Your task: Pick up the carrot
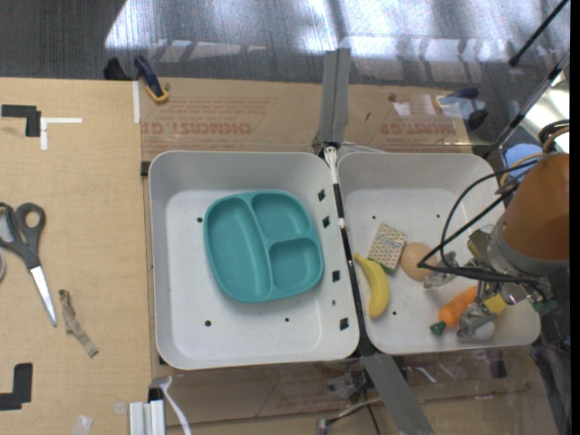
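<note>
Camera view: carrot [456, 304] lies in the right bin [403, 185], near its front right corner, tilted, green stub end toward the front left. The arm [542, 208] is in from the right, wrist low over that same corner. The claw [478, 314] sits right at the carrot's upper right end, touching or just over it. Cables and wrist hardware clutter that spot, so I cannot tell whether the claw is apart or together, or whether the carrot is actually between anything.

Step, as I judge it: at the grasp, carrot on the bin floor, not lifted. Next move calls for a confirmed closure across the carrot's body, then a straight lift. The bin's front and right walls are close, so there's little room to reposition.

Neighbours in the right bin: a banana [374, 283] left of the carrot and apart from it, a tan round item [415, 261] just behind it, and a small patterned packet [388, 246] beside the banana. The round item is the likeliest to get nudged. Black cables [471, 208] cross above.

Left bin [181, 175]: a teal divided plate [265, 246], irrelevant. Scissors [29, 252] are on the bench [68, 179], well clear.
</note>
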`<state>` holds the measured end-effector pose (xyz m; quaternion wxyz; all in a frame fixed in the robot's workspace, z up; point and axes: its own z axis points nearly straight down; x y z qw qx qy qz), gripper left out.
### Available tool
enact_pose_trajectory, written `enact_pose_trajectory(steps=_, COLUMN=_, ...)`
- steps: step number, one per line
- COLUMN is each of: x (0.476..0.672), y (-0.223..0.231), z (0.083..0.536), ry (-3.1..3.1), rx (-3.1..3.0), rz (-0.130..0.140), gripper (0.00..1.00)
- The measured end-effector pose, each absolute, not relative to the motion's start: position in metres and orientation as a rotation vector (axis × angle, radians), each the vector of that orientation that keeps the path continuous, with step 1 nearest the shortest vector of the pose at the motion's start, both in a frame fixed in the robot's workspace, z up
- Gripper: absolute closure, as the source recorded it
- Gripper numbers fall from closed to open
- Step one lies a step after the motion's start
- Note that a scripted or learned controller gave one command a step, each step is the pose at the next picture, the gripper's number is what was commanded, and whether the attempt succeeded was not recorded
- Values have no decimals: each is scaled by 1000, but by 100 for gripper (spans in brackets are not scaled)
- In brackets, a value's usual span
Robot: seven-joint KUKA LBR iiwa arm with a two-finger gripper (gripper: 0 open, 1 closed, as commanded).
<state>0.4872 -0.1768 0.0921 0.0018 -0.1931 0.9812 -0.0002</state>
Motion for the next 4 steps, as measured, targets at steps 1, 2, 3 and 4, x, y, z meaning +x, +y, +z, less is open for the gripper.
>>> enact_pose_trajectory(steps=1, x=488, y=-177, z=92, ry=3064, rx=-680, rz=-1, gripper=0)
enact_pose_trajectory(steps=2, x=489, y=-219, z=92, ry=3119, rx=-346, rz=6, gripper=0)
enact_pose_trajectory(steps=3, x=489, y=-181, z=92, ry=3121, rx=-337, rz=2, gripper=0)
enact_pose_trajectory(steps=4, x=486, y=-170, z=92, ry=3123, rx=-308, rz=1, gripper=0)
